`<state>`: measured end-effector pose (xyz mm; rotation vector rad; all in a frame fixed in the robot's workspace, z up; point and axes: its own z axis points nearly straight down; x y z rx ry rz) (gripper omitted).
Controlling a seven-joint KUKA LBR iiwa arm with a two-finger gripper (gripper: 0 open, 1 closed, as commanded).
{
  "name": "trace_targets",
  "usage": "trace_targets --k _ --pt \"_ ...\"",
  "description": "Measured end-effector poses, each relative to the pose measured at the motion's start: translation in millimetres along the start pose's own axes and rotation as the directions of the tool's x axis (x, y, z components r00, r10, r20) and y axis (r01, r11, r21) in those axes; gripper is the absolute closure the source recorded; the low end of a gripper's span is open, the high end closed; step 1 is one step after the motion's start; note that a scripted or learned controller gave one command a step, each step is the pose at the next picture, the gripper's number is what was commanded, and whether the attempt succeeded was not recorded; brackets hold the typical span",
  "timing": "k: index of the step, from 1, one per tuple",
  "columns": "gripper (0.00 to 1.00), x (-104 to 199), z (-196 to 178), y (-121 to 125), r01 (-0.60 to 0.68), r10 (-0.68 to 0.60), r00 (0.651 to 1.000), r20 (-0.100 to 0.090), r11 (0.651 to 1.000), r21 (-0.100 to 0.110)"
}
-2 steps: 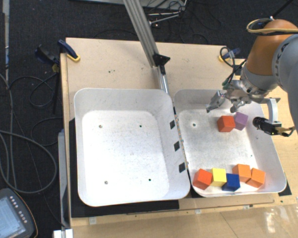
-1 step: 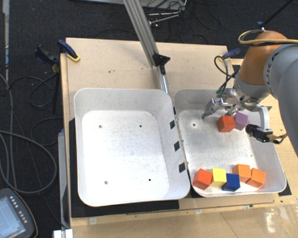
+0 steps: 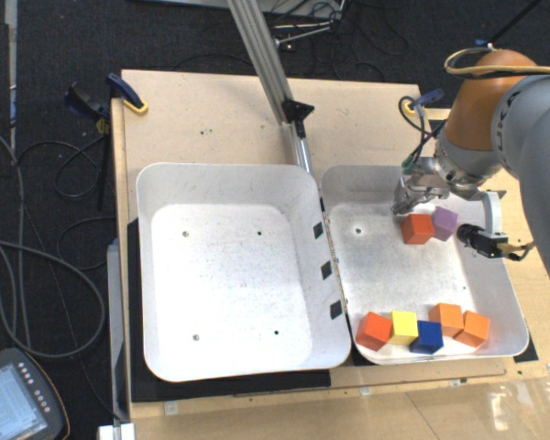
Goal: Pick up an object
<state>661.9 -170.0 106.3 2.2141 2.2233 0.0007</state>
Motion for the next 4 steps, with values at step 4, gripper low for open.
trace_targets --k 4 --pt "1.00 44 -113 5 0.002 -0.002 1.000 -0.003 1.000 0.004"
